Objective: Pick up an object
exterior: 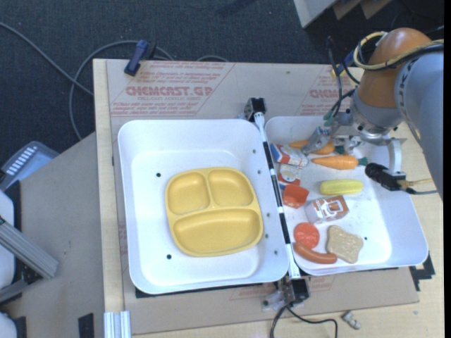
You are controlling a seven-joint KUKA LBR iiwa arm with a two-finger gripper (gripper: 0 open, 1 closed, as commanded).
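- We see the gripper [337, 138] low over the far part of the right bin [405, 224], with the grey arm [416, 83] and its orange band reaching in from the right.
- It sits just above an orange carrot [336, 163], with a second small orange piece [315, 146] beside it on the left.
- We cannot tell how its tips are set, since the wrist covers them, and nothing shows between them.
- Nearer in the same bin lie a yellow-green corn cob [342, 186], a red piece [295, 195], a small printed packet [329, 208], a red tomato [306, 233], a sausage [315, 255] and a slice of toast [344, 244].
- A white and red wrapper [289, 158] lies at the bin's left wall.
- The left bin [141, 146] holds a yellow divided tray [213, 210], lying flat in its middle.
- Both bins rest on a brown printed board [176, 90].
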